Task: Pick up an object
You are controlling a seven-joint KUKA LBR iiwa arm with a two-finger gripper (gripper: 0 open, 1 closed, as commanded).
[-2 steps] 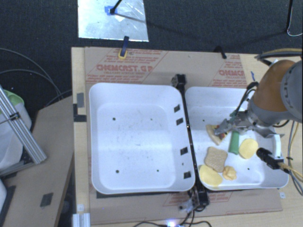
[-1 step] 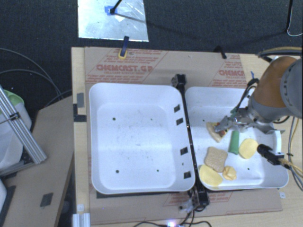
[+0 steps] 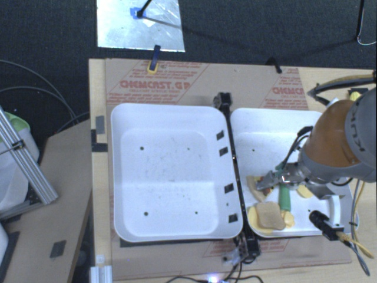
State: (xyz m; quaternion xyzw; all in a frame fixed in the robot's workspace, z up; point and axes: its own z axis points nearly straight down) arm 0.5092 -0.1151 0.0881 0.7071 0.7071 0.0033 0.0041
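My gripper (image 3: 267, 183) hangs low in the right bin (image 3: 265, 125), near its front left part, reaching in from the right under the orange-banded arm (image 3: 333, 135). Just under it lies a pale yellowish piece (image 3: 255, 186). A green stick-like object (image 3: 285, 200) lies upright in the picture just right of the gripper. In front of them a tan, bread-like lump (image 3: 270, 215) rests on a yellow piece (image 3: 254, 218) at the bin's front wall. Another yellow bit (image 3: 304, 191) peeks out beneath the wrist. Nothing can be seen held.
The left bin (image 3: 171, 170) stands beside the right one, parted by a black divider with clips (image 3: 231, 158). The arm covers the right bin's right half. A cardboard sheet (image 3: 194, 81) lies under both bins.
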